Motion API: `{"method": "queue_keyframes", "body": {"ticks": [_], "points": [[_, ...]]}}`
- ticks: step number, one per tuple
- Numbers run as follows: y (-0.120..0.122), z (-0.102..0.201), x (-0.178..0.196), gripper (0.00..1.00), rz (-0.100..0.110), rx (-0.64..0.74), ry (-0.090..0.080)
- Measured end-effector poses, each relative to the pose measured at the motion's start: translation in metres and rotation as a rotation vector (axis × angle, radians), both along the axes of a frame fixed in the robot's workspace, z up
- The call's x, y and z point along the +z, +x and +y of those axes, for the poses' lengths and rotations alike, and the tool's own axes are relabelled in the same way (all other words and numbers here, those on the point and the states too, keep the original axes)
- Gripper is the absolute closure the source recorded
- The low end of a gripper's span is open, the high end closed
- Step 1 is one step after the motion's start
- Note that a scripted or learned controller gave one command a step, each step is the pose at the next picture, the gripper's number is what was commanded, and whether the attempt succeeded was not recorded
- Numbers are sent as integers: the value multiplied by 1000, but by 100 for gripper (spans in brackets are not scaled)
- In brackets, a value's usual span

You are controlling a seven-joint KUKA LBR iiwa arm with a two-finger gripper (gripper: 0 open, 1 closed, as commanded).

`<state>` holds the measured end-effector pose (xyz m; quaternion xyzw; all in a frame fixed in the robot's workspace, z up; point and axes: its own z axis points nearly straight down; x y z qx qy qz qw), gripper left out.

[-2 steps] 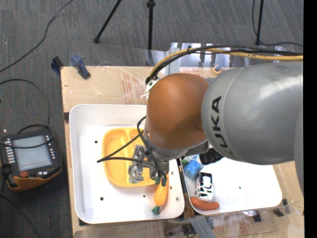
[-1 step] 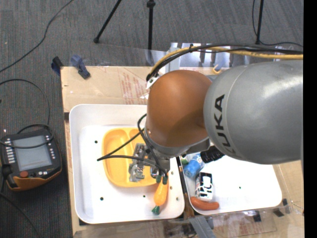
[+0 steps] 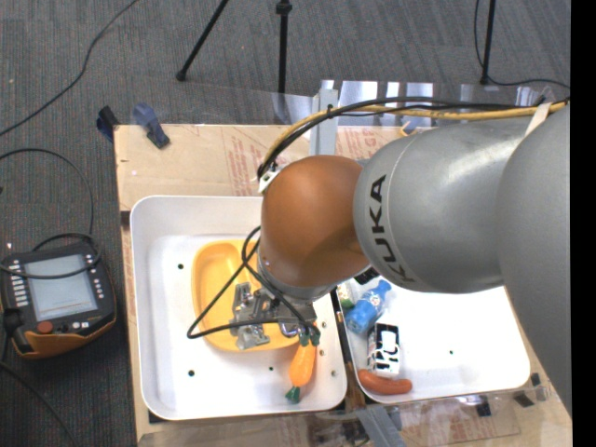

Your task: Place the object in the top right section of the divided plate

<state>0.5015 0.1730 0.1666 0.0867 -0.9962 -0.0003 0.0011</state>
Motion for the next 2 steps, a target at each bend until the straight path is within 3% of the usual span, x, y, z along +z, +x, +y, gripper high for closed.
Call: {"method": "queue_keyframes", "body": {"ticks": [1,2], "points": [[55,-20,-62,100,-9,514,10],[84,54,-6,100,-6,810,5]]}}
